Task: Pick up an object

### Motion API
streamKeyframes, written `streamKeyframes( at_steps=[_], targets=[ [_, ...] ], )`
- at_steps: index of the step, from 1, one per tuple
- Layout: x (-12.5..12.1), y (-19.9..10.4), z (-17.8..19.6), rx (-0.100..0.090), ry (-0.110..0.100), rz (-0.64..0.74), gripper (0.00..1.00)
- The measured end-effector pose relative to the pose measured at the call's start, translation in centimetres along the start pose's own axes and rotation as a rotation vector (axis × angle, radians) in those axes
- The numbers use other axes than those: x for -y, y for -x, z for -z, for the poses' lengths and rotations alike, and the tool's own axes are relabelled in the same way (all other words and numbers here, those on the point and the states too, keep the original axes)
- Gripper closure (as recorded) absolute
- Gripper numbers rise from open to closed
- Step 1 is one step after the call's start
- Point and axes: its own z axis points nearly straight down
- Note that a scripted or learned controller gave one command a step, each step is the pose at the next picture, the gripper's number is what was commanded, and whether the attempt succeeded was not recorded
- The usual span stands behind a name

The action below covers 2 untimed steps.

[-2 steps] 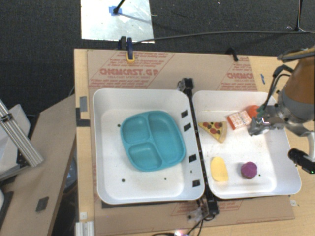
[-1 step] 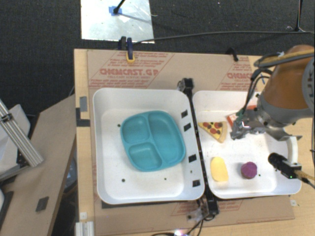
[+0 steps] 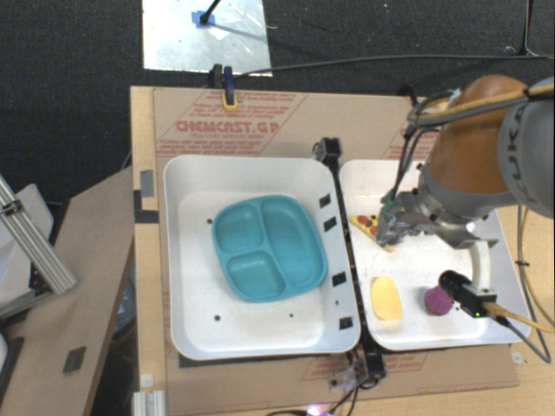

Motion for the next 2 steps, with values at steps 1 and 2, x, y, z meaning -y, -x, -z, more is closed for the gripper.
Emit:
streamKeyframes(
  at_steps=[1, 2],
  targets=[
    [0.4, -5.3, -0.7, 0.000, -0.002, 0.000, 1.00],
    [0.0, -11.8, -0.7, -0.001, -0.001, 0.002, 1.00]
  ],
)
